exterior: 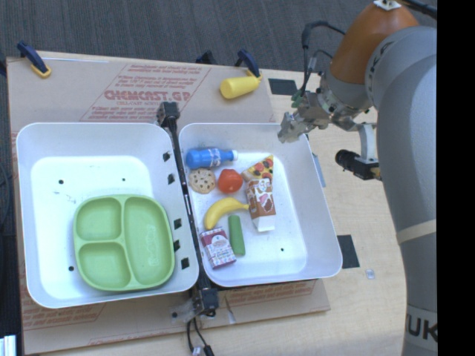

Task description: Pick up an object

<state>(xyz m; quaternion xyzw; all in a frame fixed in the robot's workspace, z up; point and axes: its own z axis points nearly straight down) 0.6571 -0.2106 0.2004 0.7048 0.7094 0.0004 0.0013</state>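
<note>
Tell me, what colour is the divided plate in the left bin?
Light green; the divided plate shows clearly in the camera view.

We see the grey arm [404, 124] reaching in from the right, its broad body filling that side from top to bottom. The orange band [364, 32] sits just above the wrist, top right. Cables loop around the wrist. From there the wrist angles down and to the left, ending in the gripper [291, 129]. We cannot resolve the gripper's state at this slant.
</note>
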